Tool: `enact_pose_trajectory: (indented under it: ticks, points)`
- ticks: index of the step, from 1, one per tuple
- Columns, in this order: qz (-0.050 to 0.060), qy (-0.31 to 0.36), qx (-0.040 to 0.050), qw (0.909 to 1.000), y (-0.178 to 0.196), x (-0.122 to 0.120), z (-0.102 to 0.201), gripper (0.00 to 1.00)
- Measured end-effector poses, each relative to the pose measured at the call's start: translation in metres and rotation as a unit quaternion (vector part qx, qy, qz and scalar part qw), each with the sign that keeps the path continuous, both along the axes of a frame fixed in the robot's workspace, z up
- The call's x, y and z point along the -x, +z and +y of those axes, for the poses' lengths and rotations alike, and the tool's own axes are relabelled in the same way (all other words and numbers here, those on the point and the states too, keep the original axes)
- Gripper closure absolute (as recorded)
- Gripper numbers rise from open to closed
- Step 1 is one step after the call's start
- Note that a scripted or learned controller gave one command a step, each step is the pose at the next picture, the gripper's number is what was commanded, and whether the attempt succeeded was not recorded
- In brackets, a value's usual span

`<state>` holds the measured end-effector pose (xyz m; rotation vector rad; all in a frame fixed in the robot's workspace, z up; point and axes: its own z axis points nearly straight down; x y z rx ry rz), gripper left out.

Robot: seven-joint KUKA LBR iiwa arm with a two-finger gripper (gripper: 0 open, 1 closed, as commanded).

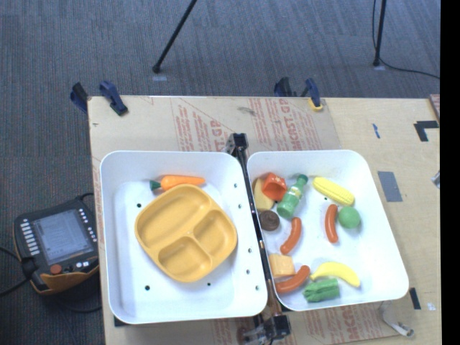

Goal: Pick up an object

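Tool width I cannot tell at this moment, and I judge that no grasp has begun, since every candidate lies loose in the bins; farthest left, a teach pendant sits on the floor beside the bench, likely parked there while a program runs; blue clamps grip the bench's far edge, apparently to pin its cardboard cover flat.

Next comes the left bin, holding a yellow divided plate lying flat near the middle, and an orange carrot just beyond the plate's far rim, close to the bin wall; the carrot's slim shape suits a two-finger pinch, though the plate rim beside it leaves little room on that side.

Across the seam, the right bin is crowded with toy food; a red piece, a green bottle and a brown disc bunch against the wall nearest the seam, so a grasp there risks nudging neighbours; a cheese wedge touches a sausage at the near side; a yellow corn cob, a green ball and a banana lie farther right; the corn and the banana have open floor around them, so I would judge them the easier picks.
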<state>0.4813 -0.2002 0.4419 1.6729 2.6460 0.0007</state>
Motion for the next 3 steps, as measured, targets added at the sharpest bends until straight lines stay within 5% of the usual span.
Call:
enact_pose_trajectory:
  ticks: [3]
  points:
    - [-0.004, 0.009, 0.0019, 0.9999, 0.03, -0.004, 0.001, 1.0]
